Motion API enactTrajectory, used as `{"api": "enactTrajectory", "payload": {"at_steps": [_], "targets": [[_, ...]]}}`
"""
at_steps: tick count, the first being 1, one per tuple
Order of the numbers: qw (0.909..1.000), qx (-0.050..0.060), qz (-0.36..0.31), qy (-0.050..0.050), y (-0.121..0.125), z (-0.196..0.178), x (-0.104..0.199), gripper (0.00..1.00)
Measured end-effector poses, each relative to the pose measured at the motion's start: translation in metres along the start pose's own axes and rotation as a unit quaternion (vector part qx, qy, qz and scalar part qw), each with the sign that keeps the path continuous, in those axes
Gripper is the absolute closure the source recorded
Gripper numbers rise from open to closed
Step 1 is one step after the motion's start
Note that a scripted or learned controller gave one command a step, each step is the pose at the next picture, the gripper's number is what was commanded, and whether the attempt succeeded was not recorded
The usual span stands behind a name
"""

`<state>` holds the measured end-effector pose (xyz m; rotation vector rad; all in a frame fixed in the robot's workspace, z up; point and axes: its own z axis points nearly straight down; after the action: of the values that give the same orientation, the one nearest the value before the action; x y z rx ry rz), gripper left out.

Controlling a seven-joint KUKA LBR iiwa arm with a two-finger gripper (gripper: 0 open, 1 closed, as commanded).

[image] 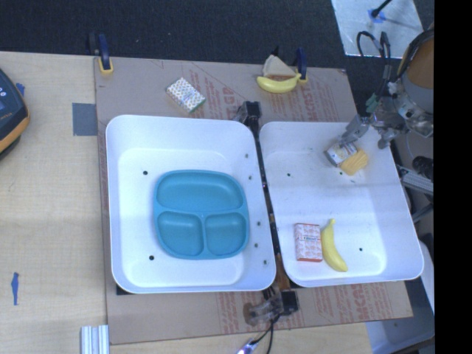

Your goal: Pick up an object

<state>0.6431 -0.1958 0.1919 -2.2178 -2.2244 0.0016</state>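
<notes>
— Where's the claw [346, 152]?

— Upper right of the frame, low over the right bin [383, 220], clenched on a small yellow block [355, 161] that sits between its fingers.

— Anything else in that bin?

— A banana [333, 246] and a red-and-white packet [307, 242], just beside each other near the lower edge. The left bin [125, 198] holds a blue divided plate [200, 214].

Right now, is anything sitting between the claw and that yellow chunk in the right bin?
Nothing visible. The claw is right beside the yellow chunk at the right bin's far end. The banana and small box lie apart, toward the near edge.
</notes>
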Motion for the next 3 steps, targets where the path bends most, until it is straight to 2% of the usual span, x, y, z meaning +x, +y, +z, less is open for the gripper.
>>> {"api": "enactTrajectory", "payload": {"at_steps": [1, 2, 3], "targets": [[1.0000, 0.002, 0.000, 0.000, -0.073, 0.096, 0.042, 0.00], [1.0000, 0.002, -0.001, 0.000, -0.130, 0.101, 0.058, 0.00], [1.0000, 0.002, 0.000, 0.000, -0.167, 0.101, 0.077, 0.00]]}}
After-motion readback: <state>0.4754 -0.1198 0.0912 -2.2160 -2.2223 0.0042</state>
